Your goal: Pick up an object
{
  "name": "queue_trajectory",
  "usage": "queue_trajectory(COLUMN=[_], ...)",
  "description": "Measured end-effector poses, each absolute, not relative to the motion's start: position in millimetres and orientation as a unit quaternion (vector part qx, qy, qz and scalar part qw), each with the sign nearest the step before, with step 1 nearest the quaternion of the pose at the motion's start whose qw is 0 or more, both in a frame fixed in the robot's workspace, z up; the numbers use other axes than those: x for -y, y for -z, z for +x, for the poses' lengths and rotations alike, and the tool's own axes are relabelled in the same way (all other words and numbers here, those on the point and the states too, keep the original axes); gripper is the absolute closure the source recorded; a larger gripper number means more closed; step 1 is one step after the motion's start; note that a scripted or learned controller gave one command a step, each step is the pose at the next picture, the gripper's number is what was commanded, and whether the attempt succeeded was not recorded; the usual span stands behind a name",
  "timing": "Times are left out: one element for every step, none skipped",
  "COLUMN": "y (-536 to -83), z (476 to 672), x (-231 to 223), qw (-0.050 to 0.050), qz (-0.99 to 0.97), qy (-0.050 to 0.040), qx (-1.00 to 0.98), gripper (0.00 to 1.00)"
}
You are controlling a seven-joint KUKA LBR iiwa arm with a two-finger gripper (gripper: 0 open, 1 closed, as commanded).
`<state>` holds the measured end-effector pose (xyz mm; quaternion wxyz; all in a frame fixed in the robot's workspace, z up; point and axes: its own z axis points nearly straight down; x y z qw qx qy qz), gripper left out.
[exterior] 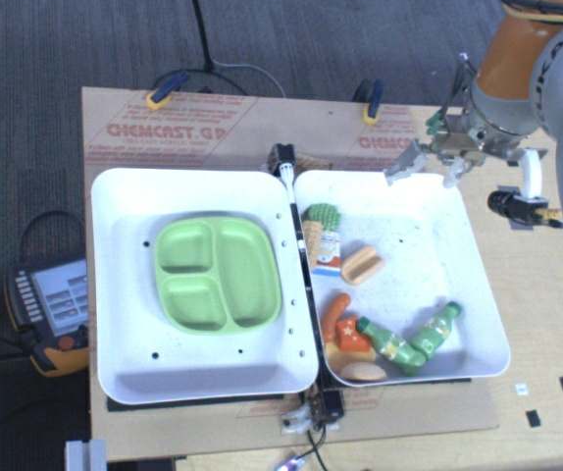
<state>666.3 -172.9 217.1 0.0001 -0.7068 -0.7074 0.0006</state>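
My gripper (pixel 427 170) hangs over the far rim of the right bin (pixel 458 226), open, with nothing between its fingers. In that bin lie a hot dog bun (pixel 360 263), a green knobbly toy (pixel 323 215) on top of a small packet (pixel 325 246), an orange sausage shape (pixel 333 311), a red block (pixel 351 338), two green bottles (pixel 411 342) and a tan piece (pixel 362 370) at the near wall. All of these things lie nearer the camera and to the left of the gripper.
The left bin (pixel 125 224) holds a green divided plate (pixel 217 272). A black bar (pixel 294 226) runs between the bins. Clamps (pixel 370 106) sit on the board's far edge. A pendant (pixel 51 307) lies on the floor at left.
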Motion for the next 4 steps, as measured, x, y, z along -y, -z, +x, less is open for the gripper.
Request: queue_trajectory(y=[-99, -107, -88, -89], z=[635.6, 517.4, 612.8, 603.8], x=[122, 132, 167, 118], qw=[-0.005, 0.001, -0.004, -0.014], qz=[-0.691, -0.703, -0.695, -0.643], qy=[0.0029, -0.0011, 0.0018, -0.0031], qx=[0.723, 0.711, 0.719, 0.766], gripper=[0.0, 0.0, 0.0, 0.0])
